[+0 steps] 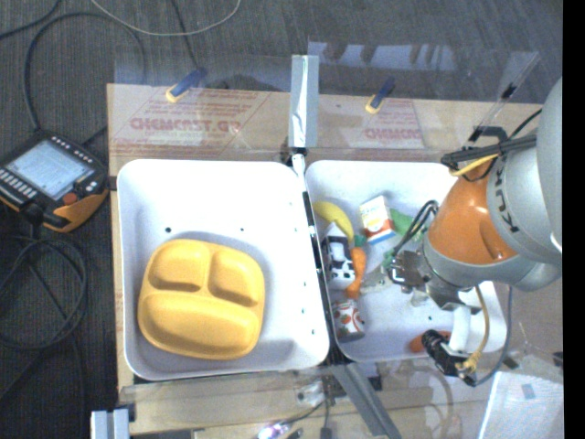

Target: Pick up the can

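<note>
The gripper [403, 271] is hovering low (open or closed, I cannot tell). The can [348, 319] is lying off to its side, against the divider. The carrot [358, 264], sitting nearer, is risking a wrong grab.

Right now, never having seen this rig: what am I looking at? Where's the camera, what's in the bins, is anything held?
There is one camera, fixed above the bench and looking down at a slant. The grey machine with the orange band is a robot arm reaching in from the right. Its gripper hangs over the right bin, and I can't see anything held in it. The left bin holds a yellow sectioned tray. The right bin holds a banana, a small white carton, a black-and-white toy and a carrot. Near its front edge is what looks like the can, apart from the gripper.
</note>
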